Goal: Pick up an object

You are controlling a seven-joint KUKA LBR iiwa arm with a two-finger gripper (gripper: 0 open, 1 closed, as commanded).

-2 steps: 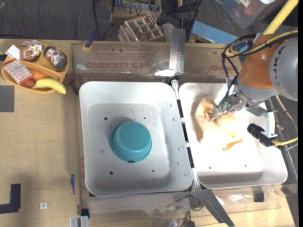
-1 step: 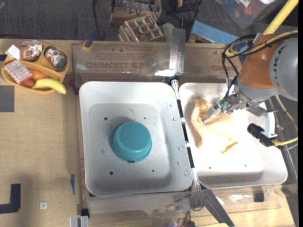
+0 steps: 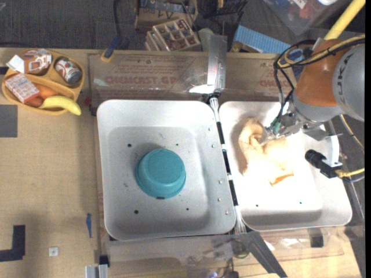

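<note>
We see the tool (image 3: 277, 127) down in the right bin (image 3: 324, 213), at the cloth's upper right edge | how far open: we cannot tell, nor any hold | cloth (image 3: 255, 143): pale, crumpled, left part of right bin | teal bowl (image 3: 161, 172): overturned, mid left bin (image 3: 116, 126) beside right bin
</note>
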